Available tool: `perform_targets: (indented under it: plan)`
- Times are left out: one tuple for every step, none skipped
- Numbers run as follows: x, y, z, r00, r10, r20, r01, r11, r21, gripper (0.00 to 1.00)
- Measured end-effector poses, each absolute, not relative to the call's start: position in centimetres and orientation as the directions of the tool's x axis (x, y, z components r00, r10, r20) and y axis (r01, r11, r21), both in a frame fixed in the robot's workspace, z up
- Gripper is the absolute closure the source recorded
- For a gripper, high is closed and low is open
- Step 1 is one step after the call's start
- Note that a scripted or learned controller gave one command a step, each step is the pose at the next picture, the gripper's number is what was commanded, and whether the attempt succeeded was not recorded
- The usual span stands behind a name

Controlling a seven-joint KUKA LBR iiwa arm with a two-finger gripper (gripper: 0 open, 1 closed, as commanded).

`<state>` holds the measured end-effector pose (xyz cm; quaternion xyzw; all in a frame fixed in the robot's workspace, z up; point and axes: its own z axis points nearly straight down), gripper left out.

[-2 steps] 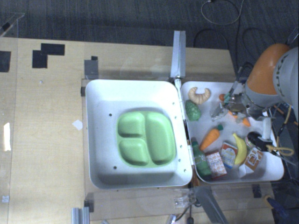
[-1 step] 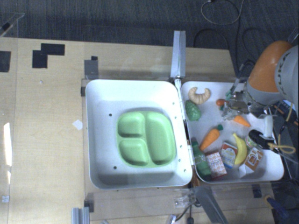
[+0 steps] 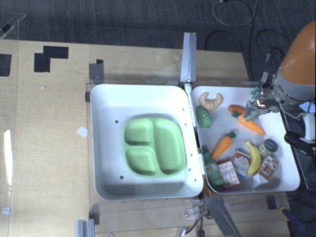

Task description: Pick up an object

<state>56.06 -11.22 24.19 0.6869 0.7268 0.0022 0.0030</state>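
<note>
The right bin holds several toy foods. Among them are a tan croissant, a green broccoli piece, a carrot near the middle, a second carrot at the upper right, a red piece, a banana, a small can, small cartons and a green bottle. My gripper hangs over the upper right of this bin, right above the second carrot's top end and beside the red piece. Whether it touches either one is unclear.
The left bin holds a green divided tray. A metal post stands at the back between the bins. The arm's orange band and cables sit over the right bin's far right corner.
</note>
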Motion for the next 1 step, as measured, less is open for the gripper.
perform_targets:
  plan:
    - [56.27, -11.11, 25.2, -0.059, 0.998, -0.002, 0.998, 0.059, 0.012, 1.0]
